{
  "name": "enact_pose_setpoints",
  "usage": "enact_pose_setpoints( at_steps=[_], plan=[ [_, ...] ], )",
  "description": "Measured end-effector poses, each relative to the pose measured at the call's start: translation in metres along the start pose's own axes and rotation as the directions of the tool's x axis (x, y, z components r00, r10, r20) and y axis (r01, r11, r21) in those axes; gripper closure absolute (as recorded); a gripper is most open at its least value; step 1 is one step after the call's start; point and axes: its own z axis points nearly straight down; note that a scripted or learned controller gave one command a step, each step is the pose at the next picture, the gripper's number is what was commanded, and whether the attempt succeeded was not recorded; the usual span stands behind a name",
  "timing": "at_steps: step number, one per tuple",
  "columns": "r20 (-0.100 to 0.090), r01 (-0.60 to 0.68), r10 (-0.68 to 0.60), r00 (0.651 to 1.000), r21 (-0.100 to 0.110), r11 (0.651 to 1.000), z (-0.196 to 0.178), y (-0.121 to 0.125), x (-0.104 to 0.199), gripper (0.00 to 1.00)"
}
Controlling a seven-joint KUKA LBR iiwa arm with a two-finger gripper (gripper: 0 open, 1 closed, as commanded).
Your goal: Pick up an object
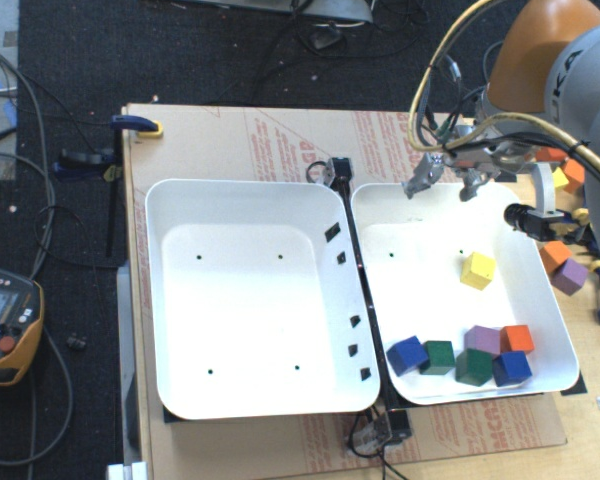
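A yellow cube (477,269) lies alone near the middle of the right bin (420,238). Along that bin's front wall sits a cluster of cubes: blue (407,354), green (439,356), another green (473,367), purple (483,340), orange (517,339) and a second blue (512,368). My gripper (446,180) hangs over the right bin's back edge, up and left of the yellow cube. Its two fingers (421,180) are spread apart with nothing between them.
The left bin (170,268) stands beside the right one, with a black divider strip (358,288) between them. Orange and purple blocks (563,265) lie on the bench outside the right bin's right wall. Cables hang from the arm above the gripper.
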Motion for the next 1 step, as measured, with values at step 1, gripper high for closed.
enact_pose_setpoints(
  at_steps=[1],
  plan=[
    [0.000,-0.005,0.005,1.000,0.006,1.000,0.0644,-0.0017,-0.0597,0.00]
  ],
)
